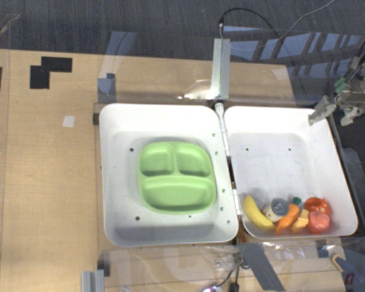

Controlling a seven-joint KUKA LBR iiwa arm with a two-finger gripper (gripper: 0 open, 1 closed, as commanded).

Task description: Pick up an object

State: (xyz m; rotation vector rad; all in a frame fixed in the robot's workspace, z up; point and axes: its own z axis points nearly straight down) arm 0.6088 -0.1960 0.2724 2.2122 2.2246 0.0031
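Claw (pixel 344 105) hovers over the right bin's (pixel 280 145) far right corner; cannot tell its state. Toy food pile, banana (pixel 257 212), carrot (pixel 285 218), tomato (pixel 317 205), sits in that bin's near edge, well apart, toward the camera from the claw. Banana's long axis runs diagonally, far-left to near-right.

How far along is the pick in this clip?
Done: nothing visibly; the banana, carrot and red items all lie clustered at the near edge of the right bin, and the green divided plate sits in the left bin. In hand: nothing seen; the claw sits at the right bin's far right corner, away from the pile. Left: reach, grasp, lift.
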